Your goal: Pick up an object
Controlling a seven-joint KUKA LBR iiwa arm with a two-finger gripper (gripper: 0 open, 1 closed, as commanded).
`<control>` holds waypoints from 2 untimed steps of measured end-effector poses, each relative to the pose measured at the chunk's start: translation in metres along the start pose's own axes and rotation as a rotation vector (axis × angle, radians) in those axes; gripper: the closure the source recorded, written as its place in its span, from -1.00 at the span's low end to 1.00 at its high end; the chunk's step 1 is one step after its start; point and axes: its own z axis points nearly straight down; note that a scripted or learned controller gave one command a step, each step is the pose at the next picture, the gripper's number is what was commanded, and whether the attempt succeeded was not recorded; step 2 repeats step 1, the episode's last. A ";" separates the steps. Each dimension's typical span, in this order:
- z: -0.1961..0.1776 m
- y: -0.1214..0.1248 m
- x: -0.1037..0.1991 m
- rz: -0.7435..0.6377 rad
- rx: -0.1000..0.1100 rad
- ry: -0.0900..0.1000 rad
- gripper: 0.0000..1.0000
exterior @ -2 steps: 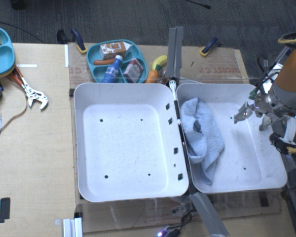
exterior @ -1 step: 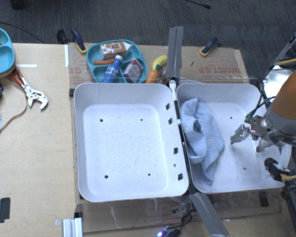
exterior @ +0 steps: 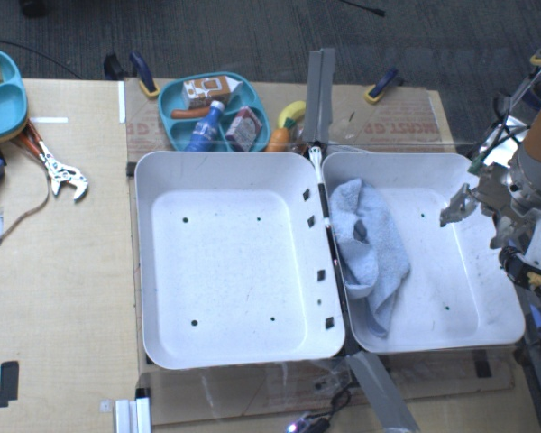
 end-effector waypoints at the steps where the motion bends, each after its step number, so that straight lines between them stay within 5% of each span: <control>1: 0.038 -0.044 -0.038 0.141 0.003 0.001 -1.00; 2: 0.038 -0.044 -0.038 0.141 0.003 0.001 -1.00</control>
